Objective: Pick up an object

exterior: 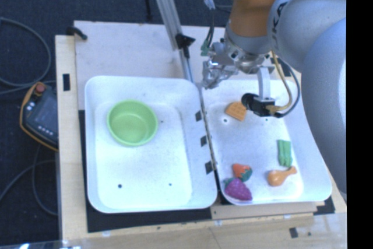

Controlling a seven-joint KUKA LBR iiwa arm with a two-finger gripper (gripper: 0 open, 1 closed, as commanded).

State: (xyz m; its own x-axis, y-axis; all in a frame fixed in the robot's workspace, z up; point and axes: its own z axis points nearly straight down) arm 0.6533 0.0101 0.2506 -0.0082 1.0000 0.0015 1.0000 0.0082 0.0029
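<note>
so my pincer (pixel 213 74) sits top-centre of the frame, can't tell its state, and the nearest grab, a flat orange cracker-like wedge (pixel 236 111), lies just lower-right, long axis slanting down-right.

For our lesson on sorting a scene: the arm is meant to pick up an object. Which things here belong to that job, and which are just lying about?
Belongs to the job:
gripper
orange block
green stick
orange drumstick
carrot-like toy
purple grapes
green bowl
left bin
right bin

Just lying about:
handheld controller
loose cables
metal post
</note>
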